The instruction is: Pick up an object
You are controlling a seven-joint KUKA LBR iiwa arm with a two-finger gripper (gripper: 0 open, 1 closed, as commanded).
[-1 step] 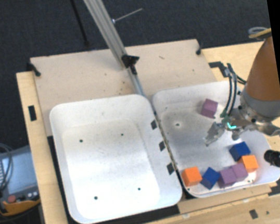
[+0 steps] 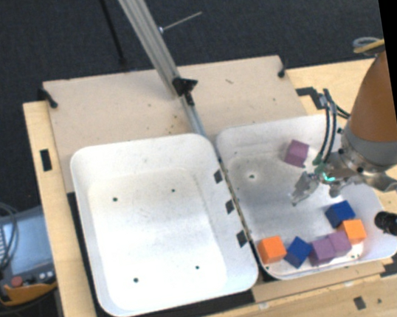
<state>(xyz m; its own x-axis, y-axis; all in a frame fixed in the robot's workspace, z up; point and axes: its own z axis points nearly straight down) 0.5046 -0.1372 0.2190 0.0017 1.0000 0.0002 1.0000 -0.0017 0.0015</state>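
Step in hand, as I read it: approach, nothing grasped yet. Arm (image 2: 375, 115) reaches in from the right over the right bin (image 2: 256, 145); the left bin (image 2: 156, 220) sits just beside it, rims touching along the middle.

Gripper (image 2: 302, 188) hangs over the bare middle of the right bin, fingers pointing left. They look slightly spread, with a narrow gap and nothing between them. Whether the tips touch the bin floor I can't tell from this slant.

Candidate objects, all in the right bin:
- purple cube (image 2: 296, 152): alone, far side, just beyond the gripper. Nearest target and free on all sides.
- blue cube (image 2: 339, 213): near-right of the gripper, close under the wrist.
- near-edge row, left to right: orange cube (image 2: 272, 248), second blue cube (image 2: 298, 251), purple blocks (image 2: 330, 246), small orange cube (image 2: 355, 229). Packed touching or nearly so (poor finger clearance, I'd skip these).

Next move, my call: shift toward the far side to centre on the lone purple cube, spread wider to straddle it, descend, close, lift. Alternative is the blue cube by the wrist, but the arm partly crowds it. Risk: the cube sits rotated to the fingers, so a closing pinch may nudge it away rather than seat it.
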